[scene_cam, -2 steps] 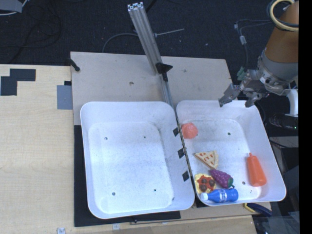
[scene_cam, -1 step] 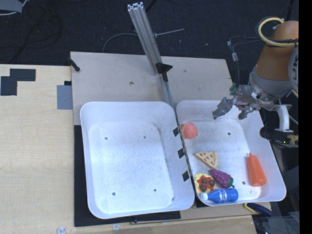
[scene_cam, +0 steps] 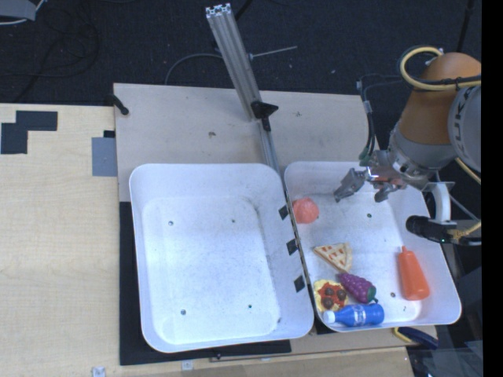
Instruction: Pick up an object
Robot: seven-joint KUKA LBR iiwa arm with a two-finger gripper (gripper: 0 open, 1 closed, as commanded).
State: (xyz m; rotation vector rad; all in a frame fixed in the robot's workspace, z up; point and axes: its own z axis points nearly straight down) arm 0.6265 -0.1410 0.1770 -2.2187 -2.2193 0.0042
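Pink round toy ball point(scene_cam: 306, 210) sits by the right white bin's point(scene_cam: 440, 305) left wall, just left of the two-finger gripper point(scene_cam: 363, 188), whose fingers hang spread and empty. Best bet: centre over it, descend straight, then pinch.

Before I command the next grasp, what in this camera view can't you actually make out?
- Tool: small and dark over the right bin; whether it's open or shut, or how high it hangs, can't be told.
- Yellow toy: partly covered by the purple grapes and blue bottle.
- Arm: cut off by the view's right side.
- Yellow item below the bin: mostly hidden under its rim.
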